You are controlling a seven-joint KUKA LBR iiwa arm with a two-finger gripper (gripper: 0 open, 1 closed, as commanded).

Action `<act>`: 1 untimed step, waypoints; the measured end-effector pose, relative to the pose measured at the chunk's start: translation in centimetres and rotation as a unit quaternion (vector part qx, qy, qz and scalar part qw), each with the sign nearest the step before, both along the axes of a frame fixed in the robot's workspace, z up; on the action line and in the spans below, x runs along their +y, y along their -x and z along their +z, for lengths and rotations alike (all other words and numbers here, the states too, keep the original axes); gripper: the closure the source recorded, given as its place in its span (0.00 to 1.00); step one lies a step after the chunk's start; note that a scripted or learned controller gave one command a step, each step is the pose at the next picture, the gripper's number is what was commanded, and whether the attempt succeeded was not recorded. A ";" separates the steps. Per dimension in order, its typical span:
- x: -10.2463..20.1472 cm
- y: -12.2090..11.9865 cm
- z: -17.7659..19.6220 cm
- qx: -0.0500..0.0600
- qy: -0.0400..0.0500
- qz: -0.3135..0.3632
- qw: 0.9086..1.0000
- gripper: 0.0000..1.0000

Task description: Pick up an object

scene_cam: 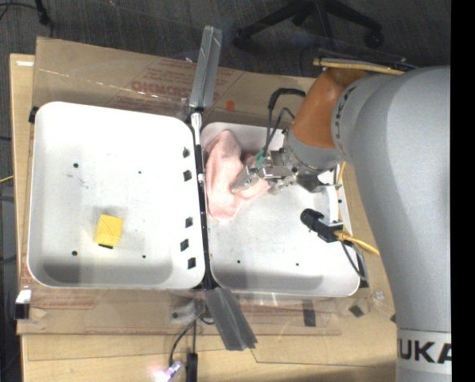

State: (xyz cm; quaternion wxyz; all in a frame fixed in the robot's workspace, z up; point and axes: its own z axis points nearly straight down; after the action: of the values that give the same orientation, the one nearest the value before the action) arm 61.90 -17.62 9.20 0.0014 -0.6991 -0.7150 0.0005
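A pink soft object [221,175] lies in the right bin [285,273], against its left wall near the back. My gripper [261,177] is low in that bin, right at the pink object's right edge and touching a lobe that sticks out toward it. The grey arm with its orange band [317,110] comes in from the right and hides the bin's back right corner. A small yellow block [108,230] rests in the left bin [102,134], toward its front left.
A raised divider [197,173] with black clips separates the two bins. Cardboard [126,74] lies under the bins at the back. The big grey arm body [404,213] looms over the right bin's right side.
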 end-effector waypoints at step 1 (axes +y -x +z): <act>3.0 -3.5 0.1 0.000 0.001 0.022 1.000 0.00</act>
State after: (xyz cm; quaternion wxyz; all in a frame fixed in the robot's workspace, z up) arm 65.41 -14.64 9.27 0.0009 -0.6831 -0.7304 0.0011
